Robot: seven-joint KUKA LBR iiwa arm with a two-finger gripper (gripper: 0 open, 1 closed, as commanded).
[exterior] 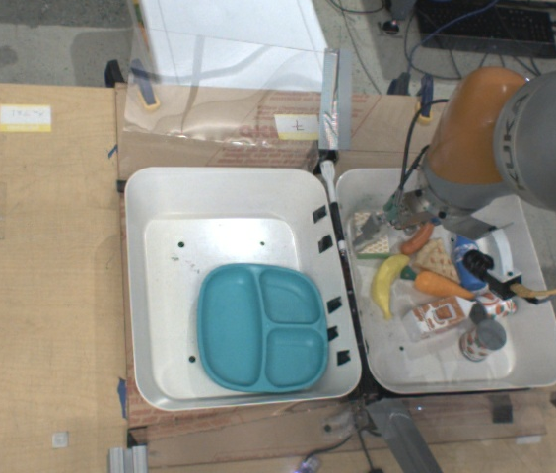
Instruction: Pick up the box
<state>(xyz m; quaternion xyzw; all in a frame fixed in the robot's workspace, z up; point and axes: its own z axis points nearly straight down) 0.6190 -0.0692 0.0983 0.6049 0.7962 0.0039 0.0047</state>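
In the frame's right bin [544, 363], the gripper [406, 210], finger state impossible to tell, hovers over clutter, the box [438, 316] lying unpicked nearby.

Two shallow white bins are seen side by side on the desk [41, 294]: a left bin [150, 264] and a right bin [534, 363]. One teal plate [261, 328] with three compartments is counted in the left bin. In the right bin, one banana [387, 282], one carrot [443, 285], one small red-and-white box [439, 316] and one can [482, 336] are counted. One reddish sausage-shaped item [417, 238], one tan wafer-like piece [436, 258] and one blue object [469, 254] are also counted there, partly hidden, so their kinds cannot be told. One arm [500, 136] is counted above the right bin.
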